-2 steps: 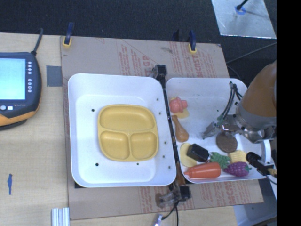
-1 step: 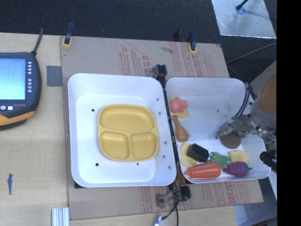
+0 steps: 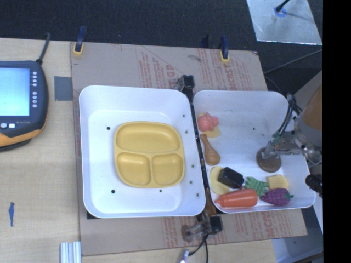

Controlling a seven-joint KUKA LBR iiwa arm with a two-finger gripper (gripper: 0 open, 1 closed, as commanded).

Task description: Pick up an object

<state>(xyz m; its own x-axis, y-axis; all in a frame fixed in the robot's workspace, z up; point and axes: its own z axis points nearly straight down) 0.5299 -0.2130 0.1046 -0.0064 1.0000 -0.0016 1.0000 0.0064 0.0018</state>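
The right bin (image 3: 241, 106) holds several toy foods along its left and front sides. They include a pink piece (image 3: 207, 123), a brown drumstick shape (image 3: 210, 152), a black block (image 3: 230, 177) lying on a yellow disc, an orange carrot (image 3: 237, 199), a green piece (image 3: 255, 184), a yellow corn piece (image 3: 278, 181) and purple grapes (image 3: 276, 196). My gripper (image 3: 269, 159) is low in the right part of this bin, just above the corn and grapes. A brown round shape sits right under its tip, and I cannot tell whether that is an object or part of the gripper.
The left bin (image 3: 96, 114) bears a yellow divided plate (image 3: 149, 153). A handheld pendant (image 3: 19, 103) lies on the bench at far left. Cables and clamps run along the seam between the bins (image 3: 193, 147). The arm (image 3: 310, 114) comes in over the right bin's right rim.
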